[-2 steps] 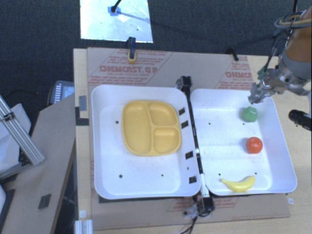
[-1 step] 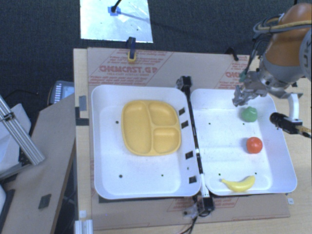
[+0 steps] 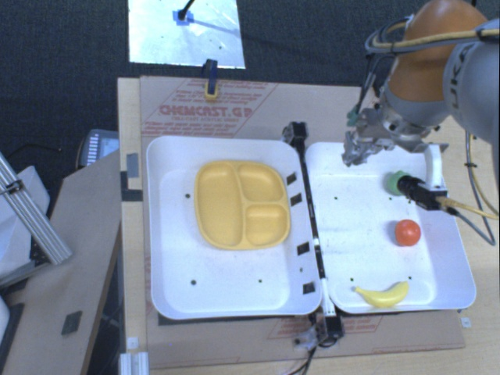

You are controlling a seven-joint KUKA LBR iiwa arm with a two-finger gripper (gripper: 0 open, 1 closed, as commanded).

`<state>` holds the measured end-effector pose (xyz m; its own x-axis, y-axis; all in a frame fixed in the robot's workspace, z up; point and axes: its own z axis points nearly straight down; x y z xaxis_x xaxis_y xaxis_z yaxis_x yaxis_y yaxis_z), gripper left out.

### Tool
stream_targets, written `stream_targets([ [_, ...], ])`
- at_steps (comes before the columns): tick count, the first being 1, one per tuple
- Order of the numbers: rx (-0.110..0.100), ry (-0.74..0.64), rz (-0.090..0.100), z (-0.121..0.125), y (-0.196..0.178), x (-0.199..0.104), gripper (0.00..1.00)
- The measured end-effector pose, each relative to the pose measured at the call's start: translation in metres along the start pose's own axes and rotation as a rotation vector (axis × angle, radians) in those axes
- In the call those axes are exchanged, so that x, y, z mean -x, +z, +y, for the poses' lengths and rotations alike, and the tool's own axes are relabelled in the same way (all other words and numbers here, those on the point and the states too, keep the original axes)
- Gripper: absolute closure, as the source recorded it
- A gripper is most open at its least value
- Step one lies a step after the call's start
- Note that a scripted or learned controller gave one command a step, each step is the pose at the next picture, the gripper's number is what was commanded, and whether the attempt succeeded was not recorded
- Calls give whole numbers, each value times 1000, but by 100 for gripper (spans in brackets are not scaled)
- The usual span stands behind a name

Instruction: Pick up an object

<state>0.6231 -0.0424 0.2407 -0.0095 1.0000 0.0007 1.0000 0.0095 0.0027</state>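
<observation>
grey arm (image 3: 469,69), orange band (image 3: 437,33), yellow cables (image 3: 391,41), metallic grey gripper (image 3: 353,156)

Occluded and cropped items

The gripper (image 3: 355,153) fingers are blurring together; beside them, a green object (image 3: 395,181) is hiding behind a black fitting (image 3: 418,193).

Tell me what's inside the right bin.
In the right bin: an orange ball, a yellow banana and a green object, partly covered by a black part. The end effector hangs over its far-left corner.
</observation>
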Motion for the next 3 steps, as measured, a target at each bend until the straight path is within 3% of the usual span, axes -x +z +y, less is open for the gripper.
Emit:
stream_targets([
  [3, -1, 0, 1, 8, 18, -153, 100],
])
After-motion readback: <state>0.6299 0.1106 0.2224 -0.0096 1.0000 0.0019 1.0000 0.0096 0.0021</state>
